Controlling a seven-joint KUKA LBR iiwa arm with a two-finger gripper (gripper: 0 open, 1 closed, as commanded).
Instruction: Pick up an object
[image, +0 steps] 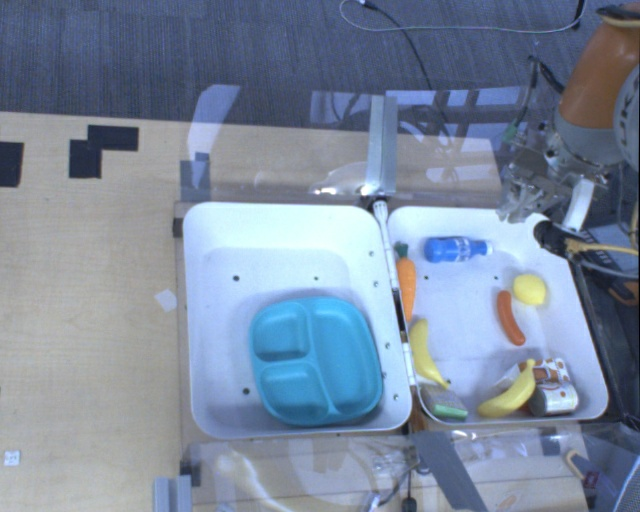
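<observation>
The end effector (530, 195) hung over the far right corner of the right bin (470, 330); its metal parts blurred together against clutter and cables, so its state could not be told, and nothing showed in its grip. The arm above it was cut off by the picture's edge.

Two white bins sat side by side on the desk (90, 330). The left bin (215, 300) held one blue divided plate (315, 360). The right bin held two bananas: one (428, 355) by the divider, another (510, 392) near the front. One carrot (405, 285) lay along the divider, one blue bottle (455, 249) at the back, one lemon (530, 289) and one sausage (511, 317) to the right. One small can (553, 388) lay at the front right corner, its label unreadable. A grey-green item (445, 405) at the front edge was too indistinct to identify.
</observation>
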